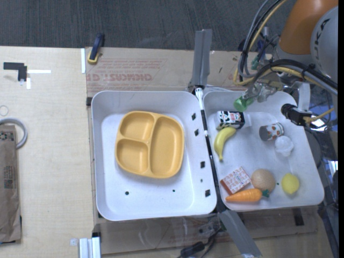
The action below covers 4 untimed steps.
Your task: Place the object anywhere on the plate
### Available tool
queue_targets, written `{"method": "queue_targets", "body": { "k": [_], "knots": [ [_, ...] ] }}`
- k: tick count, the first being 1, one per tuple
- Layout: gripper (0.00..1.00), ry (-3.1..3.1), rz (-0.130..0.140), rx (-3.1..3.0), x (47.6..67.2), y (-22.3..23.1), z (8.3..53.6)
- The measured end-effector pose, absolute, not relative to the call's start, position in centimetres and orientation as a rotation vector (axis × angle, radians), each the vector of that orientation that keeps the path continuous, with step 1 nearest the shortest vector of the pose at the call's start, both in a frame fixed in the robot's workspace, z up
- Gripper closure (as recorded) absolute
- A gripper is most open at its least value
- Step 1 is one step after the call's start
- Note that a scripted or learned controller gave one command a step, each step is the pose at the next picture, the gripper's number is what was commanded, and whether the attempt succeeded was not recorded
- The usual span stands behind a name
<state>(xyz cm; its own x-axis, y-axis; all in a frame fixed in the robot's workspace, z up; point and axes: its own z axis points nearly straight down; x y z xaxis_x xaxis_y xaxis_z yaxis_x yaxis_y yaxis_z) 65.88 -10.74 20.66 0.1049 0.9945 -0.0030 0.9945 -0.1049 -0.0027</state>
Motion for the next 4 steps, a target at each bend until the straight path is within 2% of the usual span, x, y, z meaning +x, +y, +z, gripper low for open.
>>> {"method": "queue_targets", "body": {
  "k": [1,2,3,4],
  "knots": [
    [1.0,-2.247,0.001,-2.197,61.1,-2.9,20.7],
    [1.0,-2.473,0.005,-1.935,59.8,-1.2,19.1],
    [1.0,-2.746,0.004,-1.522,51.3,1.8,19.1],
    [1.0,-2.762,0.003,-1.496,52.8,2.1,19.1]
  ]
}}
